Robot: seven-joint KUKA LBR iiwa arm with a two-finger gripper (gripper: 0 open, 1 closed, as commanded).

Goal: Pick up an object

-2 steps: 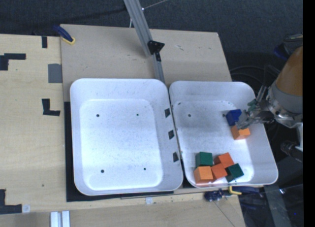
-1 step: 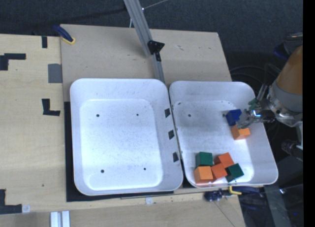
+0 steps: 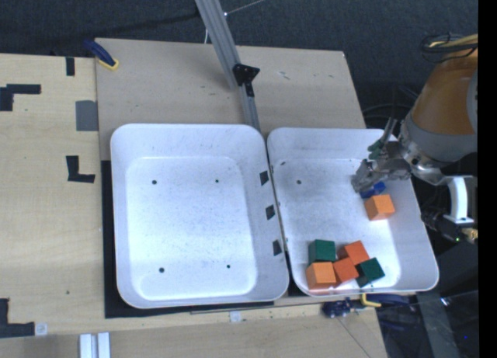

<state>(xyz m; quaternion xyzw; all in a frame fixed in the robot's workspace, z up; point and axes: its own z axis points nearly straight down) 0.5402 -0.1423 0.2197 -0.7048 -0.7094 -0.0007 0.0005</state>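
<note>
My gripper (image 3: 370, 179) hangs low over the upper right part of the right bin (image 3: 326, 154). A small blue block (image 3: 377, 189) peeks out just beneath it, mostly hidden by the gripper body; whether it is held cannot be told. An orange cube (image 3: 380, 206) lies right below the blue block on the bin floor. Near the bin's front edge sits a cluster: a dark green block (image 3: 321, 251), an orange block (image 3: 321, 274), two orange-red blocks (image 3: 356, 253) (image 3: 345, 270) and another green block (image 3: 370, 270).
The left bin (image 3: 186, 217) lies beside the right one, with black clips (image 3: 269, 210) along the shared rim. A slanted metal pole (image 3: 221, 26) rises behind the bins. The arm's grey and orange body (image 3: 446, 112) fills the right side.
</note>
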